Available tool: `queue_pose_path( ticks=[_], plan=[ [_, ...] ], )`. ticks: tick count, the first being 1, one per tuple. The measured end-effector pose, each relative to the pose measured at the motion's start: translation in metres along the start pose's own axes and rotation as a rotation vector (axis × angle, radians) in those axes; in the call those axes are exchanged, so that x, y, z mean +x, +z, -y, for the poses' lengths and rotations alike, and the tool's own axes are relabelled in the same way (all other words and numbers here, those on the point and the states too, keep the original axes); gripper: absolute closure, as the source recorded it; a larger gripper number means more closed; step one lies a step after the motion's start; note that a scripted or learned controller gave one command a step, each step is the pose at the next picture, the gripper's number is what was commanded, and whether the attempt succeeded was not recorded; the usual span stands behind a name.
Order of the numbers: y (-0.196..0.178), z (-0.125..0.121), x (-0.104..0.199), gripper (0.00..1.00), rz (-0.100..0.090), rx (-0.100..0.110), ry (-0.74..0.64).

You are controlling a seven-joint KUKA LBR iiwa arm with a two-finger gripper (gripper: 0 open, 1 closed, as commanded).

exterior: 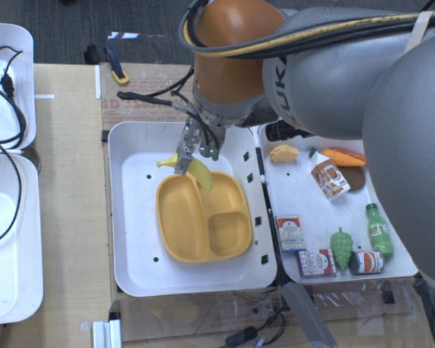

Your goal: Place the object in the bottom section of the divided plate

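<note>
Pincer (pixel 198 153): closing on the banana's upper end.
Banana (pixel 192 170): lying just below the pincer, slanting across the plate's top rim.
Plate (pixel 181 227): its bottom section is waiting farther down.

You're looking at a robotics lab: KUKA arm (pixel 333 56) over a wooden desk (pixel 65 194), two white bins (pixel 123 216), toy food (pixel 341 246), loose cables (pixel 3 107), grey carpet (pixel 130 6).

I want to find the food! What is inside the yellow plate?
The banana lies over the divided plate rim at its top edge, under the end effector. The visible sections look bare. The banana covers part of the rim.
</note>
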State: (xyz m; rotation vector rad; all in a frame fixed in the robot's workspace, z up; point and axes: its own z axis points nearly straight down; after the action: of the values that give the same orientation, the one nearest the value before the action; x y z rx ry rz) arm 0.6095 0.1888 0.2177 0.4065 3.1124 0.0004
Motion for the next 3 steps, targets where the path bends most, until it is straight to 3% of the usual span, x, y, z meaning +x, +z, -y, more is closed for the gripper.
queue_pose_path(
  ticks=[1,2,3],
  plan=[
    [-0.012,0.027,-0.018,1.0,0.001,-0.001,-0.24],
    [-0.009,-0.01,-0.021,1.0,0.002,-0.001,-0.378],
    [-0.015,0.002,-0.001,1.0,-0.001,-0.001,-0.383]
  ],
)
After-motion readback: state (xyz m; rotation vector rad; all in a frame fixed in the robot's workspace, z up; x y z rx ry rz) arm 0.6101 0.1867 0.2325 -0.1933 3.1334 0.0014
